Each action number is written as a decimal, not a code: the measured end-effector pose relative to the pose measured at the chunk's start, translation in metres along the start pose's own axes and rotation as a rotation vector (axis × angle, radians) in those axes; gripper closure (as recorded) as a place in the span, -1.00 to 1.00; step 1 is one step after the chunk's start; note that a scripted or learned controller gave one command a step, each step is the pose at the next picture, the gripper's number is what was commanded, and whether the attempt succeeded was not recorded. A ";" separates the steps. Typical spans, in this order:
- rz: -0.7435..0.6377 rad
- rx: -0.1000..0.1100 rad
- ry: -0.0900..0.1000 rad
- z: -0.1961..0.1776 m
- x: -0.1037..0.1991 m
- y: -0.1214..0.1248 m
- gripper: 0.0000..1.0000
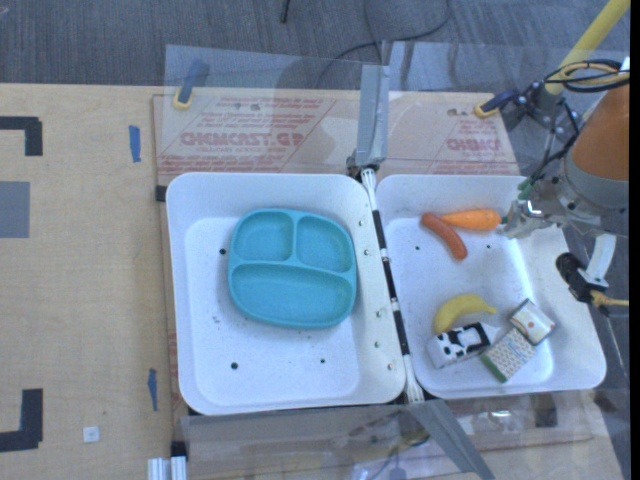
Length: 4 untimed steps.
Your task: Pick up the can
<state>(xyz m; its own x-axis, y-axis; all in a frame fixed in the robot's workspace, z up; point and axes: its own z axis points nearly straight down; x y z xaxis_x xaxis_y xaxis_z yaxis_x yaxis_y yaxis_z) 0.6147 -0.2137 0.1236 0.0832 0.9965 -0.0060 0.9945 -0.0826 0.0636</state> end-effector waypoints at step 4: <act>0.059 0.062 0.003 -0.004 0.021 -0.137 -1.00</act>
